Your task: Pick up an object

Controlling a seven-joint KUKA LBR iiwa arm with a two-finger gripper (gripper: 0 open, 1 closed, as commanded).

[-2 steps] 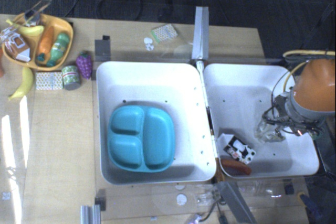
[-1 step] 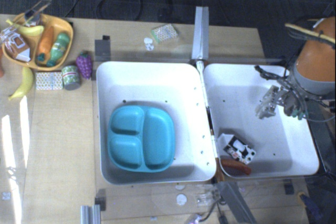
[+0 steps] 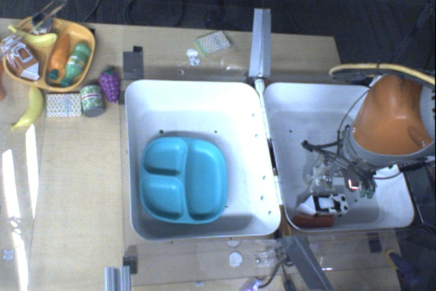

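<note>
- two white bins side by side: the left bin (image 3: pixel 146 102) holds a blue divided plate (image 3: pixel 184 178), and the right bin (image 3: pixel 293 116) has the arm (image 3: pixel 390 120) in it.
- arm enters from the right edge; gripper (image 3: pixel 332 182) sits low over the lower middle of the right bin.
- open or closed: cannot tell, the wrist and cables cover it. nothing visibly held.
- likely target: reddish-brown object (image 3: pixel 315 219), lower left of the right bin, close to the bottom wall, just below and left of the gripper.
- step, as a guess: final approach for a grasp; pick not done yet.
- to do it well: centre over the object first, since the gripper looks offset up and right of it.
- come straight down; the wall is near, so keep clear of it.
- close across the object's narrow side, lift vertically, and check that it rises too.
- yellow bowl (image 3: pixel 82 71) of toy food, upper left, is outside the bins; ignore it.
</note>
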